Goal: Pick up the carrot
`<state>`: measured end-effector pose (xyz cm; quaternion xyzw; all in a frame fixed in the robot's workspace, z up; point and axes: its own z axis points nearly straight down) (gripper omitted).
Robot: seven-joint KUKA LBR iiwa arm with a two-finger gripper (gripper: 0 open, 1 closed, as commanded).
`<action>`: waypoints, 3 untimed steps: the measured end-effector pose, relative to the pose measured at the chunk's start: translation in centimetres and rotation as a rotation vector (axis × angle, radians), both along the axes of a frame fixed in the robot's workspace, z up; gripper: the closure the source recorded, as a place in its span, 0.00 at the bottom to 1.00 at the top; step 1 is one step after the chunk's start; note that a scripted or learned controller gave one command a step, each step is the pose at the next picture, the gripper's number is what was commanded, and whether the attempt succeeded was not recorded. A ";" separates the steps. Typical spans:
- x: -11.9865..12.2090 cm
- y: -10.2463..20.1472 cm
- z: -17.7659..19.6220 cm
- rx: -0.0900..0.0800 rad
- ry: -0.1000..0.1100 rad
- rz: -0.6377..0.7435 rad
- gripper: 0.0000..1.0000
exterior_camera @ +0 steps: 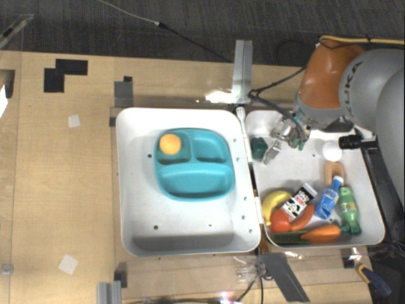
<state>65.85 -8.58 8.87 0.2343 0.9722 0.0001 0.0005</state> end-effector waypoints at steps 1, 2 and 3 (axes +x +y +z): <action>-11.6 6.2 10.1 0.002 -0.016 -0.080 0.00; -5.3 -3.1 6.2 -0.002 -0.004 -0.133 0.00; -10.7 -1.2 0.1 -0.002 -0.015 0.101 0.00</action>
